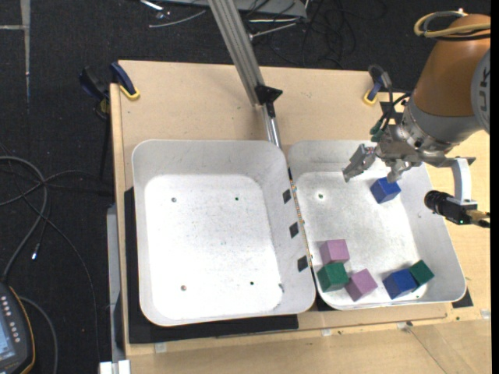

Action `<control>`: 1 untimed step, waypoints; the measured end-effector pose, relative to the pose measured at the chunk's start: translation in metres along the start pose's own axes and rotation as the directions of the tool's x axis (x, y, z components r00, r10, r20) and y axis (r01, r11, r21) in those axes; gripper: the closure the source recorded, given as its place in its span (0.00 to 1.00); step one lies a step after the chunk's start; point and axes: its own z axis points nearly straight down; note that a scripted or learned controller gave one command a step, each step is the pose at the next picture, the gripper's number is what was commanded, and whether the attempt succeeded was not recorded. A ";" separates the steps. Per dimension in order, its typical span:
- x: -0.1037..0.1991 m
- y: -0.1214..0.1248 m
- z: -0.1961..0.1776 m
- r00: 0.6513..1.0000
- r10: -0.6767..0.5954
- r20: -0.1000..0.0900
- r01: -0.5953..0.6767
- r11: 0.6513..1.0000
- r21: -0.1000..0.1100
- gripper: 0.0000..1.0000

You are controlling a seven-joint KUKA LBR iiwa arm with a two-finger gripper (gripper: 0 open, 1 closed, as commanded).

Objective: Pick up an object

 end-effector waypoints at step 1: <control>-0.054 -0.029 -0.009 1.000 0.006 0.002 -0.006 1.000 0.000 0.00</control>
